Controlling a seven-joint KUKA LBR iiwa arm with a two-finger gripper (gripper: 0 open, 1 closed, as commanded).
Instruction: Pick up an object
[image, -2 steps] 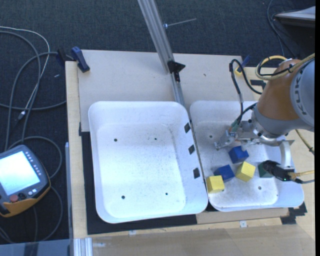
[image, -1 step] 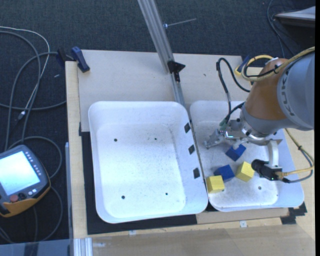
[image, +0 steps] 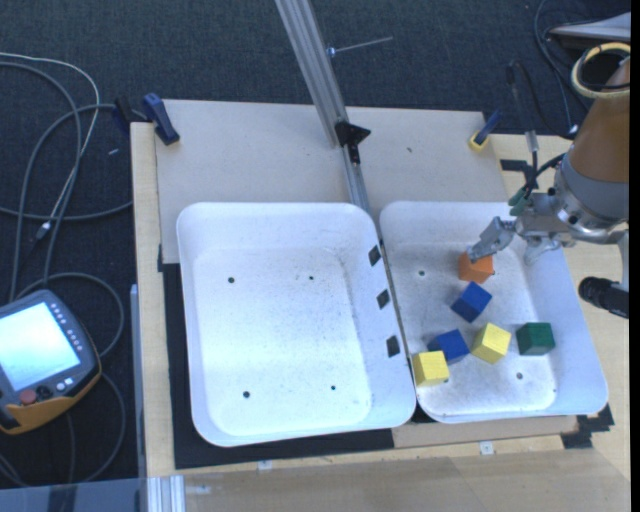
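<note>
Currently listed: orange block (image: 477, 267), right bin (image: 570, 300), far end, directly below gripper (image: 520, 240). Jaws spread, nothing held. Likely light, rigid, smooth-faced; best gripped across two opposite flat sides.

no readable text, labels, brands or numbers, handheld pendant (image: 40, 362) screen glowing but illegible

Two white bins sit side by side on the worktop, the left bin (image: 205, 235) and the right bin (image: 570, 330). I count six blocks: one orange block (image: 477, 267), two blue (image: 471, 300) (image: 451, 344), two yellow (image: 491, 342) (image: 431, 368), and one green block (image: 535, 338).
</note>
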